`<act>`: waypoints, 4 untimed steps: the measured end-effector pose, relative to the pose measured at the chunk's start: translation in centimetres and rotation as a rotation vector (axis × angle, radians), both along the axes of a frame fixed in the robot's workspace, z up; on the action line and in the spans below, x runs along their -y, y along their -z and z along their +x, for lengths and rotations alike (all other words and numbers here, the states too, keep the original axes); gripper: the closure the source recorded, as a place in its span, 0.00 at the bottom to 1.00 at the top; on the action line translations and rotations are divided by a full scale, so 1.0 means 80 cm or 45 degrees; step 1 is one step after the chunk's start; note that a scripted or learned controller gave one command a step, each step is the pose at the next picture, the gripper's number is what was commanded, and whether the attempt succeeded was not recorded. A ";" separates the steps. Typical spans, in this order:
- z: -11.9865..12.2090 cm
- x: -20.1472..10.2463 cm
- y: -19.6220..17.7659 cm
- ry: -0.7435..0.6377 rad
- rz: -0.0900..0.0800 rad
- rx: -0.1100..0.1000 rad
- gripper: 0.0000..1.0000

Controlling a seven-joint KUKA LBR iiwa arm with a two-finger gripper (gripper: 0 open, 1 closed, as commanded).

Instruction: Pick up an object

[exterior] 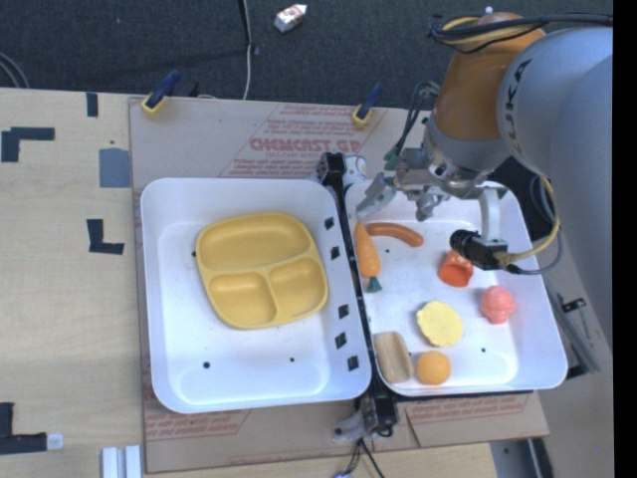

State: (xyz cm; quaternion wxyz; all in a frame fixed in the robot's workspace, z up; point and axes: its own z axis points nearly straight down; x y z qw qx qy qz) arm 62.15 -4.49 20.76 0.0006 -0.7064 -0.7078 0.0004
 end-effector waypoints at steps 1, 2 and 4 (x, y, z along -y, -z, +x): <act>-0.020 0.064 0.123 0.010 0.002 -0.005 0.00; 0.041 0.064 0.156 -0.002 -0.001 0.003 0.00; 0.053 0.080 0.158 0.005 0.006 -0.028 0.00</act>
